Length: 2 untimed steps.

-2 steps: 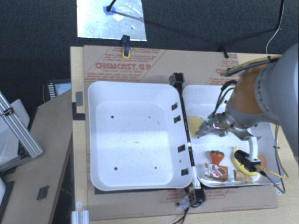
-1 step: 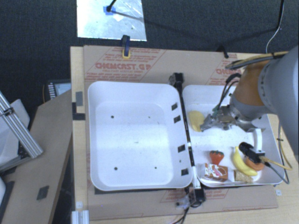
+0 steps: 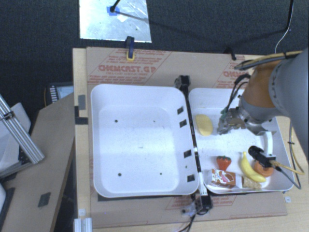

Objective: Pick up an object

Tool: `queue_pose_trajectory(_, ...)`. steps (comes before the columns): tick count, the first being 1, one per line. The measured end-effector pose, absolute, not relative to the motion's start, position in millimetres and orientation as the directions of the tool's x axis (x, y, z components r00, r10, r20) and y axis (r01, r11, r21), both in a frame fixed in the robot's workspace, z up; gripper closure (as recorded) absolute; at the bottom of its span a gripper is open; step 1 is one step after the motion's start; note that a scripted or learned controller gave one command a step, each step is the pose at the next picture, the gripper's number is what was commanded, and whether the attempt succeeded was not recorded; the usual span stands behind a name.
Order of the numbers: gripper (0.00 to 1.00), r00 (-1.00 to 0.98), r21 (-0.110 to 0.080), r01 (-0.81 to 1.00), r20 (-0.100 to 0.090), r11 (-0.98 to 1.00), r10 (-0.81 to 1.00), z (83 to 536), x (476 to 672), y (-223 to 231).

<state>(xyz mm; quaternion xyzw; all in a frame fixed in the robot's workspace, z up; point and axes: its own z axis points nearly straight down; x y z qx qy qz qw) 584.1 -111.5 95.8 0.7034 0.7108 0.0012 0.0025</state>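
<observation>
We see the gripper (image 3: pixel 226 123) low in the right bin (image 3: pixel 212 96), just right of the yellow lemon (image 3: pixel 204 125), which lies long axis running up-down near the divider; we cannot tell the gripper's state, and nothing shows held.

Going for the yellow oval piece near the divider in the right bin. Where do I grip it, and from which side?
Probably take the yellow piece across its narrow middle, coming straight down. It lies flat, long axis running up-down in the view, so the short width suits the gripper hovering beside it. The divider sits close on its left, so keep clear of that wall.
</observation>
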Motion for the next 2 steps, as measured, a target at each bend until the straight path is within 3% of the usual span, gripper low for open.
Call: queue_pose_trajectory(2,1.0,0.001,0.004,1.0,-0.004,-0.001,1.0,96,586.8,-209)
